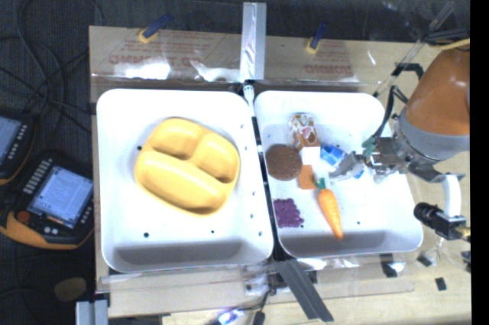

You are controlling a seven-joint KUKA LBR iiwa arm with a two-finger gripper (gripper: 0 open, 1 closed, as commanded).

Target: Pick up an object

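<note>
Pincer (345, 167) low in right bin (359, 105), finger state impossible to tell. Carrot (330, 212) just below-left of it, long axis running near-to-far, green top toward pincer. Blue block (331, 155) just beside tip.

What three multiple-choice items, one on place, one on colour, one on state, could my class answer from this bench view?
1. Where is the large yellow toy bread?
A. left bin
B. right bin
C. on the floor

2. What colour is the round disc beside the divider?
A. green
B. brown
C. white

3. How does the toy carrot lie?
A. standing on its tip
B. flat on the bin floor
C. lifted in the claw

Answers:
1 A, the yellow toy bread sits in the left bin.
2 B, the round disc is brown.
3 B, the toy carrot lies flat in the right bin, apart from the claw.
</note>
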